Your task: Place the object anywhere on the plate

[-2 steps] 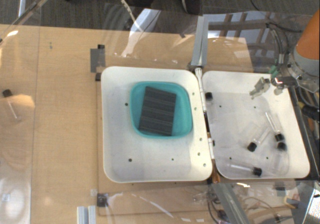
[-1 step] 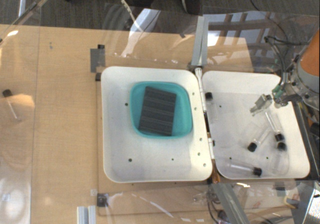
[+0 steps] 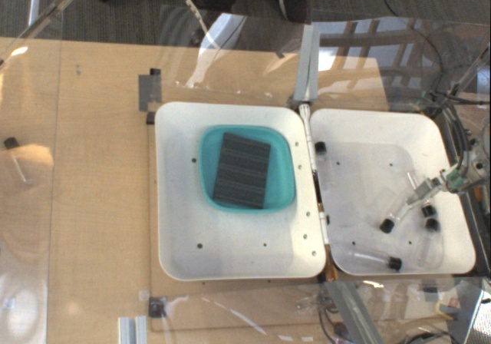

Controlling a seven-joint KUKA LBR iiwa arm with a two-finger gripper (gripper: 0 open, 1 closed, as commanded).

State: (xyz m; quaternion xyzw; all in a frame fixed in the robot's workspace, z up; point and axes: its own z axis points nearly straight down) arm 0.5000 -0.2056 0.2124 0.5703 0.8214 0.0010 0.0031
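Reaching in at about three o'clock, the gripper point(image 3: 460, 175) is too small to tell much. Far off toward nine o'clock, a flat, dark, ribbed block point(image 3: 242, 171) lies on the smooth teal plate point(image 3: 285, 173), long side running twelve to six, in the left white bin point(image 3: 176, 204).

teal plate point(image 3: 285, 173), dark grey ribbed block point(image 3: 242, 171), white bins point(image 3: 176, 219)
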